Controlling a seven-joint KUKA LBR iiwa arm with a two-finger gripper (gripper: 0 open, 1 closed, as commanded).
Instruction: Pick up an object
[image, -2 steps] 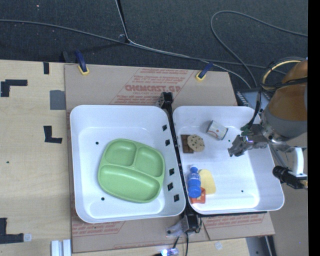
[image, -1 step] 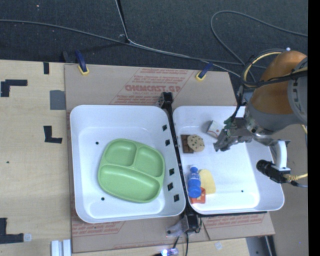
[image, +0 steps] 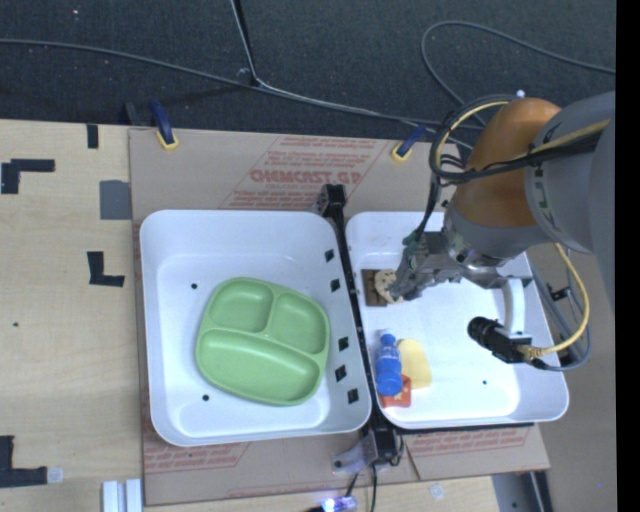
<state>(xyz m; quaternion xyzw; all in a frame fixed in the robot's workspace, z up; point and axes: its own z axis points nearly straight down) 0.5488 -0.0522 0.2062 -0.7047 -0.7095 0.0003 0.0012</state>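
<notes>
Gripper (image: 400, 285) low over right bin (image: 535, 405), near its upper-left corner, touching or just above a small brown item (image: 381, 287); finger state not readable, nothing visibly held. Nearest clear target: blue bottle (image: 388, 366) at 6 o'clock from gripper, long axis 12-to-6, by the divider. Yellow piece (image: 416, 363) just at its 3 o'clock, touching. Green tray (image: 263, 341) in left bin (image: 165, 240), at 8 o'clock, well apart.
</notes>
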